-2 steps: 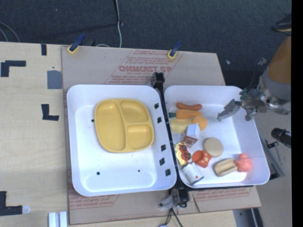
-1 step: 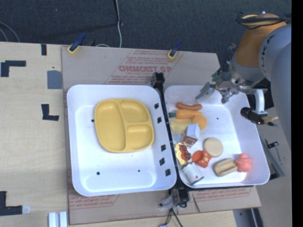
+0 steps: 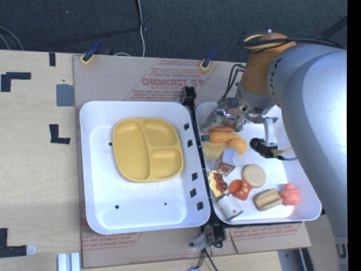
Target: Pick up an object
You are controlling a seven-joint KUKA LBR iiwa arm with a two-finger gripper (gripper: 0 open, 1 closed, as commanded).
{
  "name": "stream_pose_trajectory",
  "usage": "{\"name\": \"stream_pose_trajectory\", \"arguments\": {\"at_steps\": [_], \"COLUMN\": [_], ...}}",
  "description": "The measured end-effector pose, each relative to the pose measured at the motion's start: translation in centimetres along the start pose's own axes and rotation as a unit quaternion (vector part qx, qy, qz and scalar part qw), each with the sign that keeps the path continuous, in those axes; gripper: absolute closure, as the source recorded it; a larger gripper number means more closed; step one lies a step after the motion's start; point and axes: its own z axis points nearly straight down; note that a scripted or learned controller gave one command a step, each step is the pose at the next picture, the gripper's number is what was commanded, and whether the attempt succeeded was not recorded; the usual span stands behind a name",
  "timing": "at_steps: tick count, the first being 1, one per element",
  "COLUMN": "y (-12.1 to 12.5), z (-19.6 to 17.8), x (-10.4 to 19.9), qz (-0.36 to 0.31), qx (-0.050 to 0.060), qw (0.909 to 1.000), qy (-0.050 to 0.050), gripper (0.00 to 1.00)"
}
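Observation:
The right bin [image 3: 304, 208] holds several toy foods. An orange carrot-like piece [image 3: 221, 134] lies at its upper left, with an orange slice [image 3: 240, 146] and a pale yellow piece [image 3: 211, 150] just below it. My gripper [image 3: 224, 119] is low in the bin's upper left part, directly above the orange piece and close to it. Lower in the bin lie a round tan bun [image 3: 254, 175], a red piece [image 3: 241, 189], a hot dog bun [image 3: 267, 199] and a pink piece [image 3: 290, 194].
The left bin [image 3: 96, 168] holds a yellow divided plate [image 3: 148, 149]. A yellow and red fries box [image 3: 217, 182], a small brown block [image 3: 227, 168] and a white can [image 3: 228, 208] lie along the right bin's left wall. The grey arm [image 3: 316, 106] covers the bin's right side.

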Motion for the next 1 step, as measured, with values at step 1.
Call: {"name": "stream_pose_trajectory", "arguments": {"at_steps": [1], "y": [-0.32], "z": [-1.15], "x": [-0.54], "qz": [0.002], "qx": [0.007], "qw": [1.0000], "qy": [-0.001], "gripper": [1.00]}}
